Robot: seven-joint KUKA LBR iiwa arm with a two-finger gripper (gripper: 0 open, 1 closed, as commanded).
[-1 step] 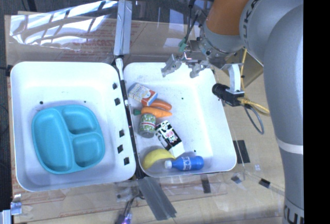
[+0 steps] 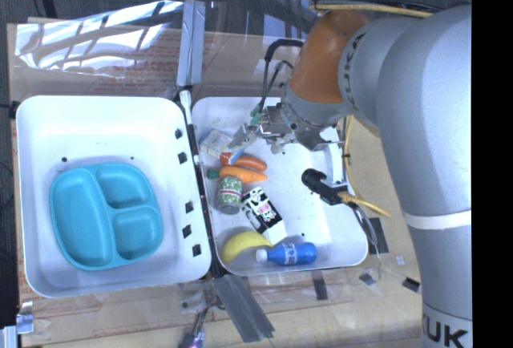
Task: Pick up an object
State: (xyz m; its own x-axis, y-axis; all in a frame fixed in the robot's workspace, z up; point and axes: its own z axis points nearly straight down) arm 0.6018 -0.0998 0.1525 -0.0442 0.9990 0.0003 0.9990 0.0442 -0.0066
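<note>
The claw (image 2: 255,130) is hanging low over the right bin (image 2: 346,246), and honestly I can't tell its state from here. Carrots (image 2: 244,168) are lying just below it, probably the target, with the can (image 2: 229,192) sitting further down.

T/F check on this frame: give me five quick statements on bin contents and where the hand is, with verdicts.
1. The blue divided tray lies in the left bin. True.
2. The blue bottle stands upright. False: it lies on its side near the right bin's front edge.
3. The banana lies beside the blue bottle. True.
4. The hand is over the left bin. False: it is over the right bin, near its back-left part.
5. The carrots lie in the left bin. False: they lie in the right bin, just below the hand.
</note>
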